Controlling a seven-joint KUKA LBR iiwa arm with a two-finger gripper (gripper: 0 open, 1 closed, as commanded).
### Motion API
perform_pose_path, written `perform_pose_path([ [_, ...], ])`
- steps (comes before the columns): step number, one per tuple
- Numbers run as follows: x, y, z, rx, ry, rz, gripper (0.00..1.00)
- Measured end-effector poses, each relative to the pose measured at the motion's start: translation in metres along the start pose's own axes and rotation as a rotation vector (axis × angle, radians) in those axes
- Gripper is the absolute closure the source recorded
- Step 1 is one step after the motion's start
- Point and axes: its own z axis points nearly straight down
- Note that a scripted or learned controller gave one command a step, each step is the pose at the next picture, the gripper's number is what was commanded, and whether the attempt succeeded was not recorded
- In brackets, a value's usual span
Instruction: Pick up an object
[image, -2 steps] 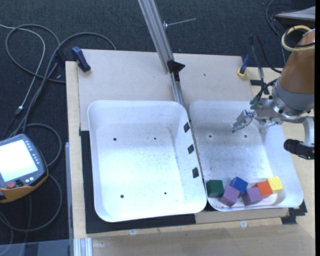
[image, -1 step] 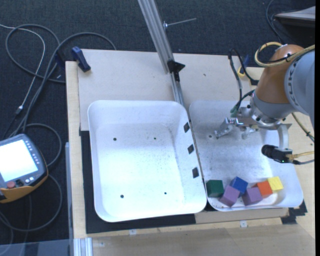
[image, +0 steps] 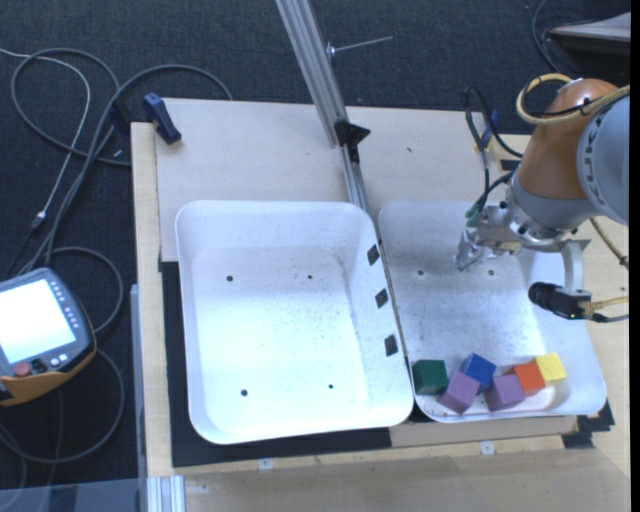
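Observation:
Several small blocks lie along the front edge of the right bin (image: 450, 310): a green block (image: 431, 376), a purple block (image: 461, 390), a blue block (image: 479, 368), another purple block (image: 505, 392), an orange block (image: 529, 378) and a yellow block (image: 551, 368). My gripper (image: 470, 254) hangs over the back half of the right bin, well behind the blocks, pointing down. Nothing shows between its fingers. The grey arm with its orange band reaches in from the right.
The left bin (image: 200, 300) is beside the right one. A metal post (image: 320, 75) rises at the back between the bins. A blue clamp (image: 161, 118) sits at the bench's back left corner. A teach pendant (image: 35, 325) and cables lie on the floor at left.

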Motion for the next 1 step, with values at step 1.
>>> perform_pose_path([
  [1, 0.0277, 0.0336, -0.1152, -0.011, -0.003, -0.002, 1.00],
])
